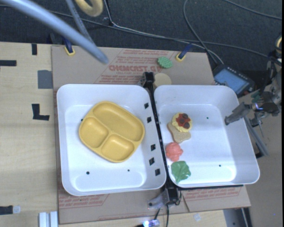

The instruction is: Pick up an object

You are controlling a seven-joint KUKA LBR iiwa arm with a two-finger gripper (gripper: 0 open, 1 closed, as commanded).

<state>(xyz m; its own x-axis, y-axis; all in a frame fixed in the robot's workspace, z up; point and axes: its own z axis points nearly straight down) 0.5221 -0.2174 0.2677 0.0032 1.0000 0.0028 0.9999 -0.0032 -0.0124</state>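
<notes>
A yellow tray [111, 131] with three compartments lies tilted in the left bin [66, 98]. In the right bin [227, 96], near the divider, three toys sit in a column: a cookie [180, 127] with red topping, a pink piece [173, 151] just below, and a green leaf [181, 170] nearest the front wall. At the right bin's far edge hangs the gripper [233, 116]; whether it is open or closed cannot be told.
</notes>
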